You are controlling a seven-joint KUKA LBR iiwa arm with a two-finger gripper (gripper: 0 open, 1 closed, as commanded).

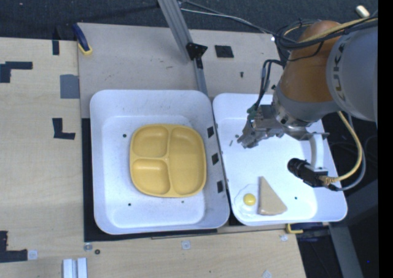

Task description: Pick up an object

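Note:
In the right bin (230, 114) lie a tan wedge-shaped piece (269, 197) and, just left of it, a small yellow ball (249, 199) on a white disc, both near the front edge. My gripper (250, 139) hangs over the middle of the right bin, well behind and slightly left of these objects, with nothing visible between its fingers. The left bin (104, 148) holds a yellow divided plate (167, 160) lying flat in its middle.
A grey metal pole (175, 16) slants down to the back edge between the two bins. A black cable fitting (304, 171) of the arm hangs over the right side of the right bin. Wooden bench surface lies to the left.

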